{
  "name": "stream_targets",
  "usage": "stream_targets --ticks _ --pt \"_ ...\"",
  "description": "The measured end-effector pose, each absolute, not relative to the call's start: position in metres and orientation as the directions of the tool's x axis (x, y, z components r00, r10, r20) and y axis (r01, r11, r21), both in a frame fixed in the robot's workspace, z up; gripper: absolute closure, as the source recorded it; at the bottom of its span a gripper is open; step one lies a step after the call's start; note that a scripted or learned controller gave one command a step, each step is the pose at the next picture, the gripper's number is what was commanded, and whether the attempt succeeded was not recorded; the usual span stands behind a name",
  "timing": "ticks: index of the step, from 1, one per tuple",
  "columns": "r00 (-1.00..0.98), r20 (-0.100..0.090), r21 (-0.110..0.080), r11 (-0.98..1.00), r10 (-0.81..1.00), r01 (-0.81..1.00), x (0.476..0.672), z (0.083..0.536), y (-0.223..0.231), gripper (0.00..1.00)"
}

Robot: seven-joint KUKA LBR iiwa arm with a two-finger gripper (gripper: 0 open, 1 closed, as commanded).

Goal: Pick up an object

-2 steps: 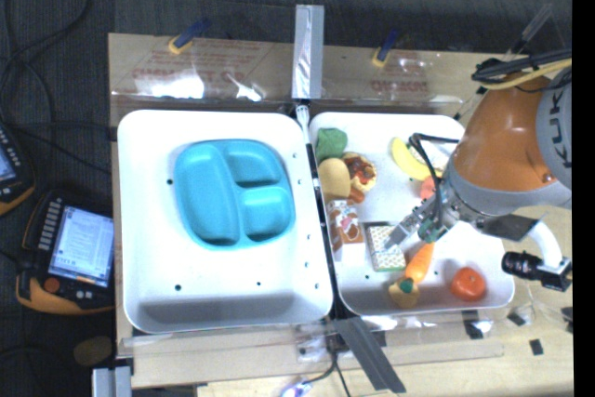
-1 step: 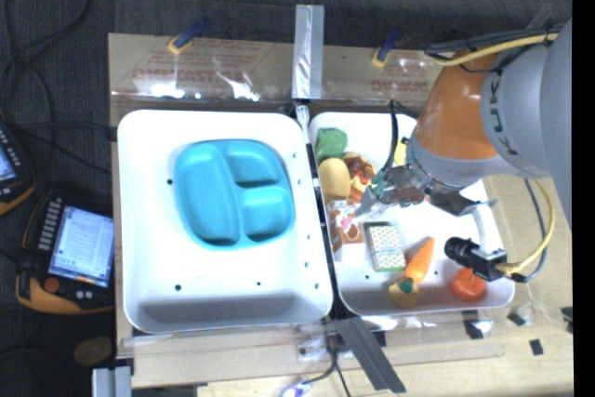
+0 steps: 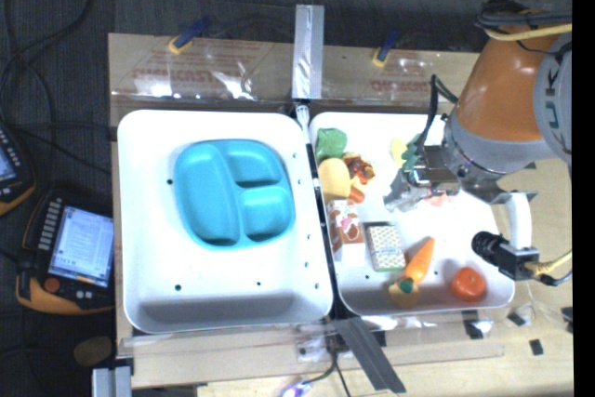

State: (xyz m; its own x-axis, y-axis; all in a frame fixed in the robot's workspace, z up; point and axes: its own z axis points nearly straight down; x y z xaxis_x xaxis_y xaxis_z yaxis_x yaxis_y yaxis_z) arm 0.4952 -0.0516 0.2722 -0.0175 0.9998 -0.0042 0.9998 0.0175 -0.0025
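While over the right bin [image 3: 428,297], fingers [image 3: 405,192] near carrot [image 3: 418,258], their spread unclear

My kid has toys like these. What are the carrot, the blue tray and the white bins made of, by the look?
The carrot looks like moulded plastic: smooth, evenly orange, faintly shiny. The blue tray seems to be matte plastic, one piece with rounded compartments. The white bins look like thin formed plastic with soft rounded corners, though the view cannot confirm it.

Partial white letter "U" legible on the arm [image 3: 548,98] casing. Red print on the taped plastic sheet [image 3: 200,70] is too blurred to read.
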Motion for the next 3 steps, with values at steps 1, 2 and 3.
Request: stream_targets --ticks 1,2,3 --pt "-0.019 -0.004 -0.003 0.019 1.0 1.0 0.495 0.272 -0.051 0.0" --pt "0.079 -0.004 -0.004 -0.079 0.997 0.997 0.531 0.202 -0.124 0.0" --pt "0.043 -0.006 0.01 -0.042 0.999 0.999 0.571 0.089 -0.185 0.0"
